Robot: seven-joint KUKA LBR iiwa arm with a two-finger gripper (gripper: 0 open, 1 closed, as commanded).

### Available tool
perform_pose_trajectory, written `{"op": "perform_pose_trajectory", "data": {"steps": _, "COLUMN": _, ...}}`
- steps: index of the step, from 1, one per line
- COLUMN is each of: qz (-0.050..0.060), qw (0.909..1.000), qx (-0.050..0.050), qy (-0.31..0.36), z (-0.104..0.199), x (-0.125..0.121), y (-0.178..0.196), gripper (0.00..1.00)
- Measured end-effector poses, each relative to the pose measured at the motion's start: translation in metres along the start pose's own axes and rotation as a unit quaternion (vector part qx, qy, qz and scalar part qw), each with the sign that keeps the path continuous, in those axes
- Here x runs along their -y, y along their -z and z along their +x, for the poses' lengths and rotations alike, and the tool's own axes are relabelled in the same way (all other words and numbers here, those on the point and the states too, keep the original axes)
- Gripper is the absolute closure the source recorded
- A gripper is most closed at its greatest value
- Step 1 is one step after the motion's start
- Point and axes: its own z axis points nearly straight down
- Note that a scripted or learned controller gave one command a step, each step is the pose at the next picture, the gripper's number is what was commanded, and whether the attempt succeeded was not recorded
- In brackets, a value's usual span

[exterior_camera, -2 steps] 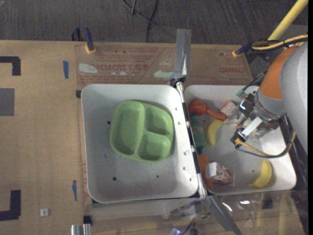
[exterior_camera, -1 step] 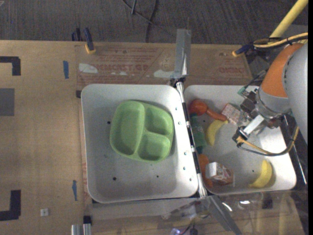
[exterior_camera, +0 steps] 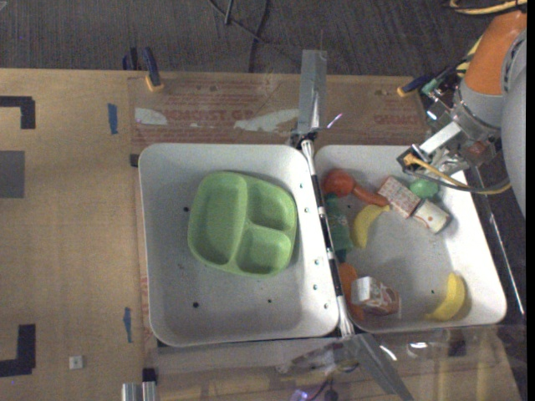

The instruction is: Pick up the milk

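The milk is a small pale carton with a brownish print, lying on its side in the upper middle of the right bin. A green piece touches its upper side and a yellow banana lies just to its left. My gripper hangs over the bin's upper right corner, up and to the right of the carton and apart from it. Nothing shows in its grasp.
The right bin also holds a red-orange toy, a green bottle along the left wall, a small printed box beside an orange piece, and a yellow fruit. A green divided plate lies in the left bin.
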Motion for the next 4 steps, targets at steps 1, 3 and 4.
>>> {"op": "perform_pose_trajectory", "data": {"steps": 1, "qz": 0.001, "qw": 1.0000, "qx": 0.001, "qy": 0.000, "z": 0.000, "x": 0.001, "y": -0.001, "gripper": 0.00}}
{"op": "perform_pose_trajectory", "data": {"steps": 3, "qz": 0.002, "qw": 0.9970, "qx": 0.001, "qy": -0.077, "z": 0.001, "x": 0.001, "y": -0.079, "gripper": 0.00}}
{"op": "perform_pose_trajectory", "data": {"steps": 4, "qz": -0.001, "qw": 0.9910, "qx": -0.003, "qy": -0.134, "z": -0.043, "x": 0.052, "y": -0.126, "gripper": 0.00}}
